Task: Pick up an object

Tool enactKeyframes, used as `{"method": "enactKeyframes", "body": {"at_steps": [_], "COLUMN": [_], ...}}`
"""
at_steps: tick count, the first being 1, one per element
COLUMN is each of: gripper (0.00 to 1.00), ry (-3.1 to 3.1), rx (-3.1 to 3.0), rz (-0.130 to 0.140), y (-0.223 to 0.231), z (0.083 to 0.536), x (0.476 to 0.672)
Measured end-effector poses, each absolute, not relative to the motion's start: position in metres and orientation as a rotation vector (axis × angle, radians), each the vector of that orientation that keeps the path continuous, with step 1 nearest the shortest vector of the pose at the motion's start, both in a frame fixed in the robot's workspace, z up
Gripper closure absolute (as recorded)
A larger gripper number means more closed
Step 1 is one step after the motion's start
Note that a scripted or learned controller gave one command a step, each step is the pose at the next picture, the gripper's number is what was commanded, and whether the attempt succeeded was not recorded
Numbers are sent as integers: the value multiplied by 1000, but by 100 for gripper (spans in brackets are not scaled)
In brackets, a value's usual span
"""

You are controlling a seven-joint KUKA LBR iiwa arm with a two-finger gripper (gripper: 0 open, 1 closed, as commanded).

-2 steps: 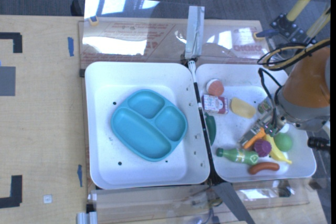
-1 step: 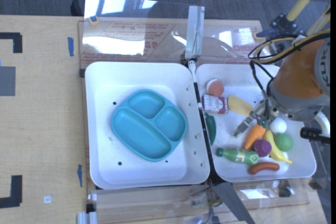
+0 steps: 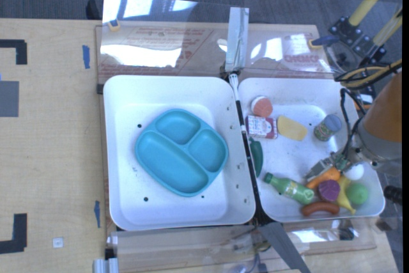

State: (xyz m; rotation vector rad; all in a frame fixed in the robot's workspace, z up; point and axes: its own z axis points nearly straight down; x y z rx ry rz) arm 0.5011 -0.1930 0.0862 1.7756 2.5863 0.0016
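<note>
My gripper [image 3: 327,166] hangs low over the front right part of the right bin [image 3: 287,83], at the end of the grey arm with its orange band [image 3: 391,113]. Its tip is just above an orange carrot-like piece [image 3: 323,178], in a cluster with a purple toy [image 3: 329,190], a green ball [image 3: 358,194], a yellow banana [image 3: 346,200] and a red sausage [image 3: 319,208]. A green bottle [image 3: 291,187] lies to the left of the tip. A white egg [image 3: 355,171] sits to its right. I see nothing lifted off the bin floor.
Farther back in the right bin are a red-labelled can [image 3: 261,127], a peach round piece [image 3: 261,106], a yellow block [image 3: 292,128] and a small grey can [image 3: 327,127]. A dark green piece [image 3: 256,156] lies by the divider. The left bin [image 3: 128,99] holds a blue divided plate [image 3: 181,151].
</note>
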Motion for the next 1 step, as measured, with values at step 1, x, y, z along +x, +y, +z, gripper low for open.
{"method": "enactKeyframes", "body": {"at_steps": [1], "gripper": [100], "ry": [2582], "rx": [1774], "rz": [5], "y": [-194], "z": [95], "x": [504]}}
